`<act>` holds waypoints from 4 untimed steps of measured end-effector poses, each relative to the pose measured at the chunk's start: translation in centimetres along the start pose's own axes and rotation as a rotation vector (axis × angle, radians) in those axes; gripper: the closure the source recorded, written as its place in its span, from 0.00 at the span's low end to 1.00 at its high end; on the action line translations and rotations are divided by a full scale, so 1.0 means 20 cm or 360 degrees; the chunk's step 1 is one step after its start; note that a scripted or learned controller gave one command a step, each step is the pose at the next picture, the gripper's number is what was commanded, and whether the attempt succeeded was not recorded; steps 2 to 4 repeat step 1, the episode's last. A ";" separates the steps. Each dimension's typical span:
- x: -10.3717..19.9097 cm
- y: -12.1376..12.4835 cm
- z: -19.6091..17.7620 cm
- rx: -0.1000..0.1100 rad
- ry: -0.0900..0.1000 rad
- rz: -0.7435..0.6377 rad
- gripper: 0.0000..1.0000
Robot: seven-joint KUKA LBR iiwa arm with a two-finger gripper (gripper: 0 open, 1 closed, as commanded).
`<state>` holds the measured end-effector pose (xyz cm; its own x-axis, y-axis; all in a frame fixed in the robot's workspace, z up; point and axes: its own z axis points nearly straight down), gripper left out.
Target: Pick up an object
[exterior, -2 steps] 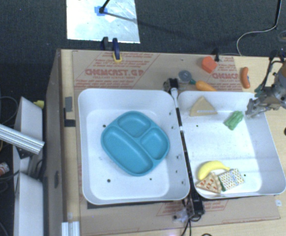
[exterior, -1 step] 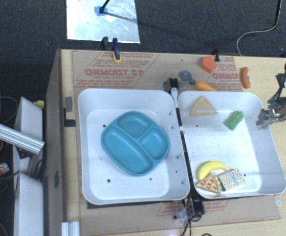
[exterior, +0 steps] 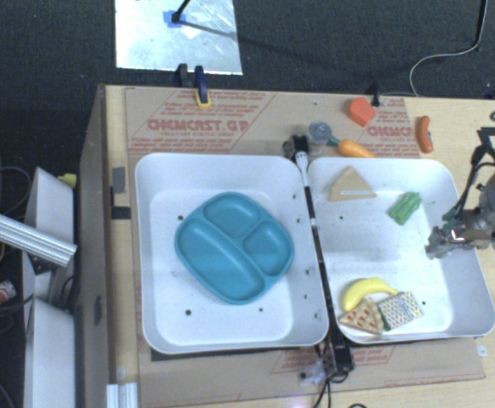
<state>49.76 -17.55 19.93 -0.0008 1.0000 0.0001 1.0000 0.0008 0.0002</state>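
- While the gripper (exterior: 441, 243) hangs over the right bin (exterior: 473, 313) near its right wall, nothing sits between its fingers; can't tell if they're apart or together, too small & blurred.
- Candidate objs, all placed rel. to the fingers:
- green piece (exterior: 405, 207) – nearest, just up-left of the fingers, apart from them.
- tan wedge (exterior: 350, 185) – further left & up, near the bin's back-left corner.
- banana (exterior: 366, 291) – down-left, touching the waffle-like pieces (exterior: 389, 311) at the front wall.
- blue divided plate (exterior: 234, 246) – well left, in the left bin (exterior: 158, 228).
- Judgement: no pick made yet; the green piece looks like the easiest target.
- Risks from here:
- fingers so close to the right wall, so a straight descent could clip the rim or close on bare floor, since no obj lies directly beneath.
- green piece is small & slanted; a misaligned closing could nudge it away instead of trapping it.
- banana cluster is tightly packed, so a grab there may catch two items or wedge vs the front wall; the curved banana may roll out.
- tan wedge lies flat & low, fingers may skid over it.
- Stuff on the desk behind the bins (orange block (exterior: 361, 111), carrot (exterior: 355, 150), sausage (exterior: 424, 134)) is far up-left, out of play.
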 end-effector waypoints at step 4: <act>0.00 0.00 0.00 -0.0002 -0.0001 0.0000 0.00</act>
